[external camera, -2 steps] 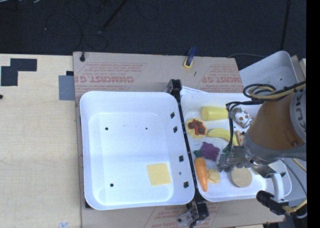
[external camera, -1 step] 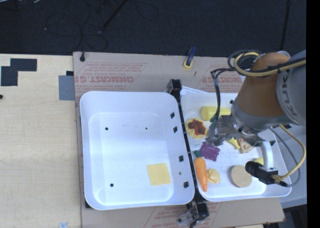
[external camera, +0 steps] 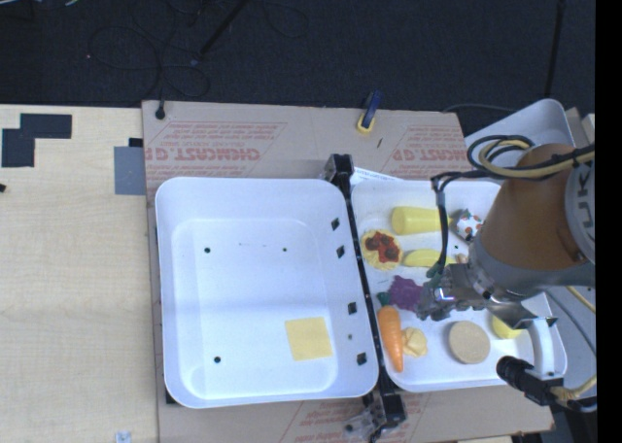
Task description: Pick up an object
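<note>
1. Lowest in the frame, at the right bin's (external camera: 442, 381) bottom edge, lie a carrot (external camera: 391, 336), a pale yellow lump (external camera: 416, 342) and a tan disc (external camera: 469, 342); the carrot hugs the divider wall.
2. Gripper (external camera: 434, 300) hangs low over the middle of that bin, close beside a purple piece (external camera: 406, 291); whether it is released or clenched I cannot tell, and nothing can be seen in its grasp.
3. Purple piece looks the likely target; I judge it small, light, probably hollow plastic, lumpy and a bit slick; taking it across its narrowest part would seem safest.
4. Crowding is the trouble: the carrot sits just below it, a red-and-yellow item (external camera: 382, 249) just above, a yellow cylinder (external camera: 416, 220) higher up, another yellow bit (external camera: 420, 258) between; a neighbour could get nudged or pinched.
5. Left bin (external camera: 180, 237) holds a flat yellow square (external camera: 309, 338) at lower centre, well apart.
6. Both bins rest on cardboard (external camera: 243, 145) on the worktop (external camera: 68, 286); a blue-and-yellow clip (external camera: 368, 113) sits at its upper edge.
</note>
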Controlling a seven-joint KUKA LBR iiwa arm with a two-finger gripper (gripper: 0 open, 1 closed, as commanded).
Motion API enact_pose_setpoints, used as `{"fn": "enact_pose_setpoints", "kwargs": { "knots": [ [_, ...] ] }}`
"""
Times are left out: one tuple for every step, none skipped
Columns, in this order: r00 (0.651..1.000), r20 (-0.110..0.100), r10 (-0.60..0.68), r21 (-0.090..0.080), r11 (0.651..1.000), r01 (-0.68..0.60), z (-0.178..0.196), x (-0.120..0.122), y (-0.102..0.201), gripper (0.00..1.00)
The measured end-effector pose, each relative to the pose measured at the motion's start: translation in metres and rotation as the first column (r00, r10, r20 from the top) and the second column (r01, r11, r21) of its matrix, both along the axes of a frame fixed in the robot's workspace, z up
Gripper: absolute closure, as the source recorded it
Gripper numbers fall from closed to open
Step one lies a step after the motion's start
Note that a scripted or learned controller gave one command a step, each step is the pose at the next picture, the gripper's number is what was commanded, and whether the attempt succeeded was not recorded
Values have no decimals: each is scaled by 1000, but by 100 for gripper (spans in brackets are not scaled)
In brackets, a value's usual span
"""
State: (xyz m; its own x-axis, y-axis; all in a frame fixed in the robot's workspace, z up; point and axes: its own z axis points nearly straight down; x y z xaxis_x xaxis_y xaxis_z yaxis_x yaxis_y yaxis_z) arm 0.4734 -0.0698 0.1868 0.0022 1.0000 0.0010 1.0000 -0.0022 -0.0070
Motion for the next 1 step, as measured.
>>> {"fn": "enact_pose_setpoints", "kwargs": {
  "knots": [
    [1000, 4, 4, 0, 1000, -4, 0, 27, 24, 100]
  ]
}}
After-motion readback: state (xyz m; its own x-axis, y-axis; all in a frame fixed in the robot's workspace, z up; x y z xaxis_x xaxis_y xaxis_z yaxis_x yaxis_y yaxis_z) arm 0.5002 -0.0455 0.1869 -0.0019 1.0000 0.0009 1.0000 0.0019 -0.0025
